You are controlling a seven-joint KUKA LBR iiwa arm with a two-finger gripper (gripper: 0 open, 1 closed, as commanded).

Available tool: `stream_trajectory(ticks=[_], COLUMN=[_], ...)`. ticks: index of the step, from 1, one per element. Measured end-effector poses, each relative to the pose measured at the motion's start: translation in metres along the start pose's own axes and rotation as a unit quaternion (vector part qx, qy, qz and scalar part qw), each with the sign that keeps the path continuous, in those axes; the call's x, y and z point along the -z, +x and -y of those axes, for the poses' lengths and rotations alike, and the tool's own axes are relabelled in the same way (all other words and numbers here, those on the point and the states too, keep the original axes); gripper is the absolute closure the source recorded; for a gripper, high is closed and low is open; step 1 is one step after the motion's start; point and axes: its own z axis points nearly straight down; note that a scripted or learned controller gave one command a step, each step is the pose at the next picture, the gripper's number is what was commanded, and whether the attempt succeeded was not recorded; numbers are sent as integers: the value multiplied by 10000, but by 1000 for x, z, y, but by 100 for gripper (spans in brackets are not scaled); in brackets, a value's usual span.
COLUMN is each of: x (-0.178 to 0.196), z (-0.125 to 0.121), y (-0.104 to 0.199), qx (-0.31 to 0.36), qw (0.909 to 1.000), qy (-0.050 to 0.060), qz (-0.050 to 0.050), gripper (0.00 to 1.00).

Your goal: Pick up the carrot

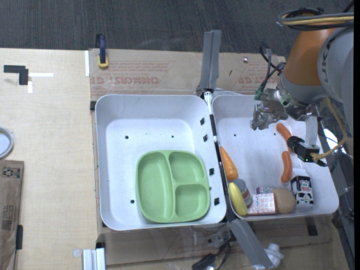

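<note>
In the camera view, the grey arm (329, 49) came in from three o'clock, its orange band (306, 52) bulging above the wrist, and bent down over the far side of the right bin (247, 108). The gripper (262, 120) hung at about one o'clock in that bin, pointing toward the white floor; whether its fingers stood wide or narrow could not be told, and nothing showed between them.

The carrot (228, 162) lay against the right bin's left wall, at nine o'clock, well apart from the gripper. Just below it sat a yellow banana-like piece (237, 198) and a grey can (241, 185). Two orange sausage-shaped pieces (286, 166) lay toward three o'clock, and a small milk carton (303, 190) stood at about five o'clock.

The left bin (112, 114) bore a green divided plate (171, 185) at its six o'clock side.
</note>
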Motion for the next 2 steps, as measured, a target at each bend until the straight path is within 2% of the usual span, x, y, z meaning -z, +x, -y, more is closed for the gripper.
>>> stream_trajectory(ticks=[1, 2], x=[0, 109], z=[-49, -31], y=[100, 36], qx=[-187, -42], qw=[9998, 10000], qy=[5, -4], qz=[1, 1], gripper=[100, 100])
